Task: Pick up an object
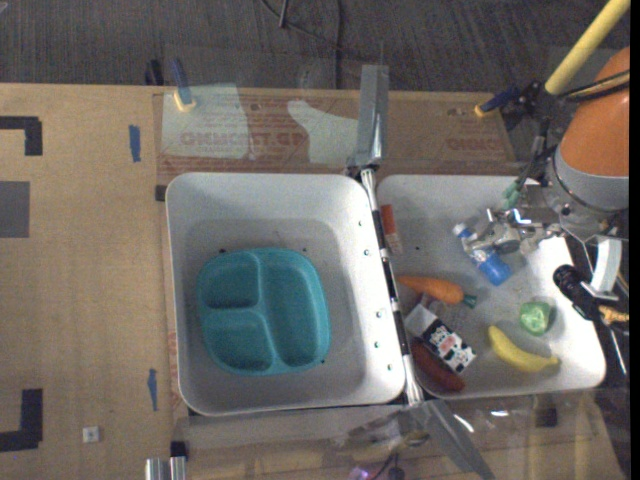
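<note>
Where tan bench [80,298] meets dark carpet [120,18], end effector [497,236] state unclear over right bin [590,368].

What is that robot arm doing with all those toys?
The gripper is down in the right bin, right at a small blue and white bottle; whether it has a grip isn't clear. A carrot, a banana and a green toy lie nearby. The left bin has a teal divided plate.
</note>
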Tool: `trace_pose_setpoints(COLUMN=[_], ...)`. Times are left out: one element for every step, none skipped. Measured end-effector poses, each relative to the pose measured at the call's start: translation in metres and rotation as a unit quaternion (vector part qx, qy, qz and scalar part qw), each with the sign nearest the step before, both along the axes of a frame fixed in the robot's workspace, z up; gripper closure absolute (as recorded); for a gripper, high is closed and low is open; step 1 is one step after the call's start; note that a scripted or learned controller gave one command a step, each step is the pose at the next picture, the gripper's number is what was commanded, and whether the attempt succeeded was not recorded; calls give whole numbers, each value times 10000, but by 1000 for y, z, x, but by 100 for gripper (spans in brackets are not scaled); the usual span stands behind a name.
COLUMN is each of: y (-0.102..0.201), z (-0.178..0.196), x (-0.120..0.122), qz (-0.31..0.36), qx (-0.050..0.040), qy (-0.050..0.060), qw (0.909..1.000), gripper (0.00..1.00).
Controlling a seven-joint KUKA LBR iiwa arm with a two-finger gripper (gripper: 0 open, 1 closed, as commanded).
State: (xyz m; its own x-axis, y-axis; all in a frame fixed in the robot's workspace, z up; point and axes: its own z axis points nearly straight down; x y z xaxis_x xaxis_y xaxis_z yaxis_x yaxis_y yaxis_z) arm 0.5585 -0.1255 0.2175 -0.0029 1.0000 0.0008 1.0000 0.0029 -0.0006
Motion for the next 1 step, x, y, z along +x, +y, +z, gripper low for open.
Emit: trace_pose_setpoints(y=[-49], z=[-72], x=[33], qz=[383], qx=[-4], qy=[-4], qw=[9993], gripper=[0])
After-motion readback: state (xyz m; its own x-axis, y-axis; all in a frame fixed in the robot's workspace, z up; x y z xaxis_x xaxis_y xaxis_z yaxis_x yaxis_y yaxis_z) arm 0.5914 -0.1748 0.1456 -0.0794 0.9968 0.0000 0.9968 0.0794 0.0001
